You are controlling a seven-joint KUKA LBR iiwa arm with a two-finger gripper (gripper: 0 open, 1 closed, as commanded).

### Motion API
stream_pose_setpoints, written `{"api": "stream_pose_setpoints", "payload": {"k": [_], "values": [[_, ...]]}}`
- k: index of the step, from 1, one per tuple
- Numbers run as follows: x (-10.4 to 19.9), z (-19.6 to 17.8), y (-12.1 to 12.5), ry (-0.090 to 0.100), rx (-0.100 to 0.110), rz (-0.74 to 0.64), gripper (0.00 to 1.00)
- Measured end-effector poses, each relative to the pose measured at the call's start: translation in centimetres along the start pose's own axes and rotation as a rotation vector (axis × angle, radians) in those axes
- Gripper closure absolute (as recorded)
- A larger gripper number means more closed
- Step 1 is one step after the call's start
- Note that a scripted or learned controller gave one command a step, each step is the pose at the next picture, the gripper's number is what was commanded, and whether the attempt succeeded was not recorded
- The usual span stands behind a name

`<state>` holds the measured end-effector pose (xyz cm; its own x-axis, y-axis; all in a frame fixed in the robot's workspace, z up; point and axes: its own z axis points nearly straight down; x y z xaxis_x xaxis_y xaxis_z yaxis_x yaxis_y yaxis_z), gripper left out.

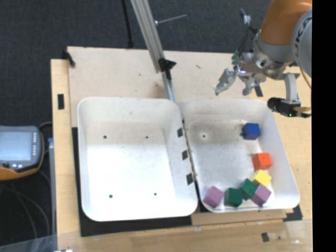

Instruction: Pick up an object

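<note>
Above the right bin (278, 140), the spread metal hand (237, 84) grips nothing.

**Surfaces and finishes on the bench**

The bench (121, 72) looks like pale, matt, unvarnished board, with a few small scuffs. Both bins look like matt white plastic: the left bin (89, 156) is finely speckled with grey, while the right bin (210, 119) carries a darker grey smudge across its floor. The blocks seem smooth and matt, perhaps foam or painted wood: the blue block (251, 130), orange block (262, 160), yellow block (262, 178), green block (234, 197) and purple block (213, 196). The slanted rail (147, 30) is ribbed, satin metal. The arm (281, 22) has a glossy orange shell and smooth grey casing. The floor (52, 14) looks like dark, rough carpet.
</note>
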<state>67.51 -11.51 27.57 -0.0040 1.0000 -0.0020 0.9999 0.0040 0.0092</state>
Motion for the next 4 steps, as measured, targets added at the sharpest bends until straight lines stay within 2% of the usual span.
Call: {"api": "stream_pose_setpoints", "payload": {"k": [1,2,3,4], "values": [[-2.5,-20.6,-4.9,-0.001,-0.002,0.005,0.00],[4.3,-8.4,-2.6,0.003,0.016,-0.002,0.00],[2.5,8.8,-8.7,0.001,0.018,0.007,0.00],[2.5,14.9,-12.3,0.002,0.017,0.006,0.00]]}}
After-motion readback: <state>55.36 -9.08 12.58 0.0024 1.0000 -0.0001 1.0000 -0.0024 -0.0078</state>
